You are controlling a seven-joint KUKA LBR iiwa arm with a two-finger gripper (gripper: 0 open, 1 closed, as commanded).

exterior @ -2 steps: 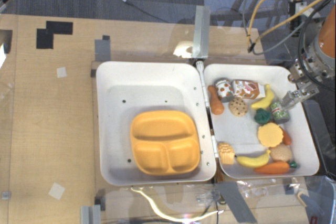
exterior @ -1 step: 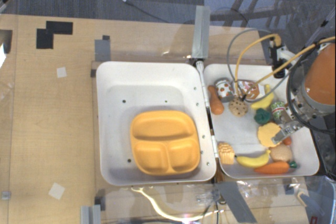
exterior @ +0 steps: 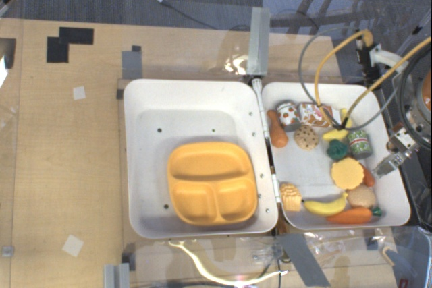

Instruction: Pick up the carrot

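Observation:
The carrot (exterior: pixel 351 216), orange with a green top at its right end, lies flat along the front wall of the right bin (exterior: pixel 398 202), just right of a yellow banana (exterior: pixel 325 206). My gripper (exterior: pixel 397 152) hangs over the right rim of that bin, behind and to the right of the carrot and well apart from it. Its two silver fingertips (exterior: pixel 403 140) stand apart, open, with nothing between them.
Around the carrot lie a tan round piece (exterior: pixel 361 196), a yellow disc (exterior: pixel 347 174), corn (exterior: pixel 291 196), a cookie (exterior: pixel 306 137), a sausage (exterior: pixel 277 129) and several small packs. The left bin (exterior: pixel 145 145) holds a yellow divided plate (exterior: pixel 212 182). Yellow and black cables (exterior: pixel 324 57) loop behind the right bin.

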